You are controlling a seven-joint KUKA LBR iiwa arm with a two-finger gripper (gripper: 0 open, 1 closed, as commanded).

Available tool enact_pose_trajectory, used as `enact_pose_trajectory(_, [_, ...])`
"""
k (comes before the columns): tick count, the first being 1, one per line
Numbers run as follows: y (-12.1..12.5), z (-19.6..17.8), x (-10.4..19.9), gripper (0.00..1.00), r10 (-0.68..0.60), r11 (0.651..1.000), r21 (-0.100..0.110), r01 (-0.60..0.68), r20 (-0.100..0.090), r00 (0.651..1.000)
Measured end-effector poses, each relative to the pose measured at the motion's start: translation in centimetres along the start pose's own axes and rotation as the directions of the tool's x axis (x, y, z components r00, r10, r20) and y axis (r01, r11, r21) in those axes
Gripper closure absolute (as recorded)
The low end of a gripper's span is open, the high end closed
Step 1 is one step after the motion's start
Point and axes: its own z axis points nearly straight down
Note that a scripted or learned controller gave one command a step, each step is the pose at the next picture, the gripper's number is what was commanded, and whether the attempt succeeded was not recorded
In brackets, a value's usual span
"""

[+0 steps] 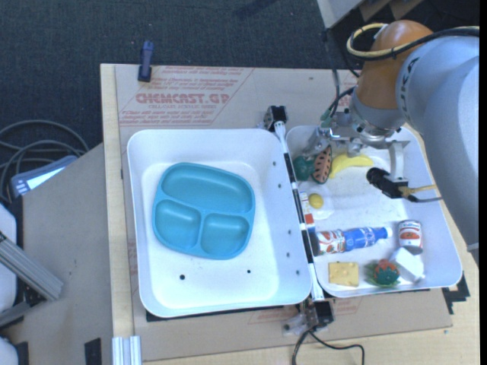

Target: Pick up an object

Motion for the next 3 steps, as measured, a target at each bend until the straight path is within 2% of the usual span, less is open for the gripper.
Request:
enact_pose_trajectory(1, [0.0,-0.9,0.0,1.00,0.000,1.000,0.001,0.000,-0.001,1.000])
enact_pose_trajectory(2, [-9.0,-9.4,0.7,1.00,0.003,1.000,0.018,-0.003,-0.006,1.000])
enact_pose_trajectory(3, [-9.1,-9.3,0.7,0.00,0.003,1.000,0.020,-0.003,-0.006,1.000])
